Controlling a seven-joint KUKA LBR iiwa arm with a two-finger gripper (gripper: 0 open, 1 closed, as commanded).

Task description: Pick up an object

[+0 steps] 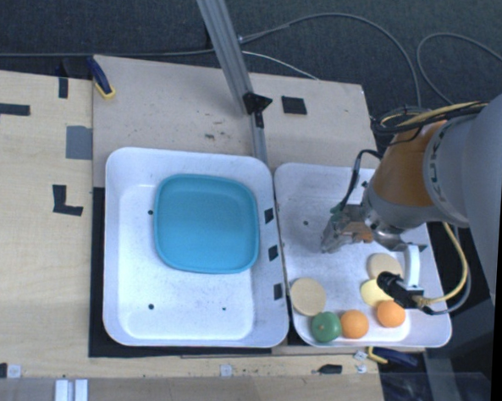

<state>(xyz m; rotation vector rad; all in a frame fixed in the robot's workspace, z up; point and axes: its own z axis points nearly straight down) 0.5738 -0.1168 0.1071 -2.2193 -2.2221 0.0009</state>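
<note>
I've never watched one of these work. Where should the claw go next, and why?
Probably toward the near edge of the right bin. The gripper sits over bare bin floor, while the tan disc, green ball and orange ball cluster along that edge. The disc lies closest.

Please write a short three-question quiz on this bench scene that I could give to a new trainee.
1. True or false: the blue plate lies in the left bin.
2. Which item lies between the tan disc and the orange ball along the right bin's near edge? A) green ball B) red cube C) grey cup
3. Fill in: the gripper hovers over the ___ bin.

Key: 1 true; 2 A, the green ball; 3 right.
</note>
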